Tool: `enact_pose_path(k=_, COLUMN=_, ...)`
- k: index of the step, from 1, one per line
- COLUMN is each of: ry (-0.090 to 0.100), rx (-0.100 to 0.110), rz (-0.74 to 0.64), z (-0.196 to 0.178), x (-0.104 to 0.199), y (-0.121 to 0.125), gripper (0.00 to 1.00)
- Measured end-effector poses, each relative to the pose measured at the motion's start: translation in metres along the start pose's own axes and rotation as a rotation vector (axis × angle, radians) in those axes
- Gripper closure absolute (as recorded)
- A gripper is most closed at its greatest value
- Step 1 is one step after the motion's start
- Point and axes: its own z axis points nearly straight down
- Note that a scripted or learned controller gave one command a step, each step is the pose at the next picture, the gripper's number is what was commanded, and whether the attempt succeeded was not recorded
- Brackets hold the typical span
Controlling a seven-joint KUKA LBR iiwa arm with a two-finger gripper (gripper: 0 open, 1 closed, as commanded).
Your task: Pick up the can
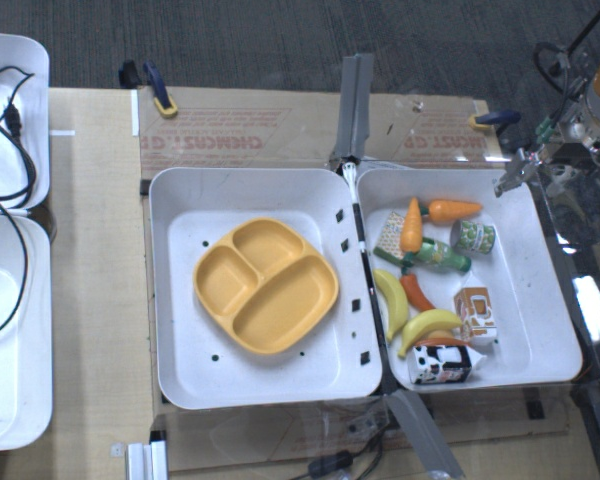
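Short cylindrical green-labelled can [473, 236]

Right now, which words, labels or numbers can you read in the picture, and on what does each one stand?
"CHEMCAST GP", red, upside down and repeated: on the brown sheet under the bins.
Can: green label, too small to read.
Green bottle: label blurred.
Orange carton: print too small to read.
Cow-pattern carton: no readable text.
Patterned packet: unreadable.

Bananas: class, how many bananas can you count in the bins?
2. Both lie in the right bin: one banana along its left wall, beside the red pepper, the other curving just above the cow-print carton. More could hide under the pile.
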Motion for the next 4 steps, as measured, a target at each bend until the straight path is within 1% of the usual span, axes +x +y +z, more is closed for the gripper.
enact_pose_path(k=1, ry=-0.004, rx=-0.015, rz=-0.101, z=0.106, x=-0.002, y=0.003, gripper=0.00)
enact_pose_path(k=2, ry=0.006, rx=-0.044, rz=0.066, z=0.120, x=0.002, y=0.000, gripper=0.00)
enact_pose_path(k=3, ry=-0.008, rx=-0.041, rz=0.131, z=0.121, x=0.011, y=-0.003, gripper=0.00)
enact_pose_path(k=4, ry=-0.002, rx=-0.002, rz=0.242, z=-0.013, x=-0.001, y=0.027, gripper=0.00)
